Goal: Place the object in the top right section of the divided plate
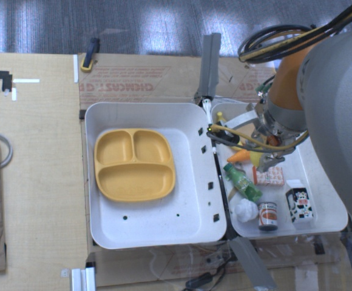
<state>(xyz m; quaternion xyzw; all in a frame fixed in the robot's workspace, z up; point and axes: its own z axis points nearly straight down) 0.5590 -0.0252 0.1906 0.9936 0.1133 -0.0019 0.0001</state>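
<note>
The yellow divided plate (135,165) lies in the left bin (158,223), with two small sections at its far side and one wide section at the near side. All three sections are bare. My gripper (267,145) hangs low over the far part of the right bin (321,217), above a pile of small items. An orange carrot-like piece (239,156) lies just left of it, and something red and yellow sits directly beneath it, partly hidden by the wrist and cables.
The right bin also holds a green bottle (243,182), a white ball (246,210), a small can (267,215), a cow-print carton (299,204) and a red-and-white box (269,176). A raised divider (215,162) separates the bins.
</note>
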